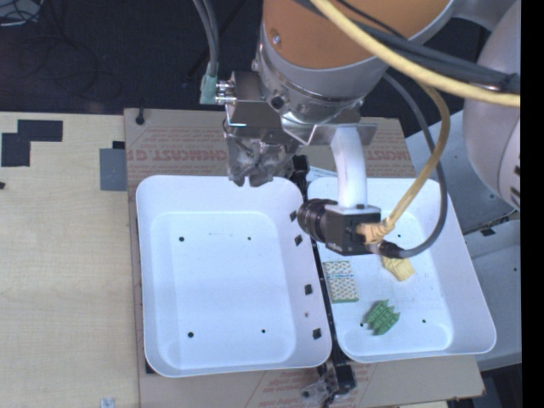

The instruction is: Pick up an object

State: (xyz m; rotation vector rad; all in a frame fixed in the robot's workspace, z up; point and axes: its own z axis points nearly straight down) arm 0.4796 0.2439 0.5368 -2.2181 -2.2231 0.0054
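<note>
Gripper (255,167) hangs at upper centre, its grip state unreadable, while the green ridged piece (380,318) at lower right looks light, stiff, best pinched across its narrow sides.

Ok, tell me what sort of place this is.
Probably a robotics lab test bench: a robot arm with loose cables hangs over two white bins on a cardboard-covered bench, with small test items like a green toy.
</note>
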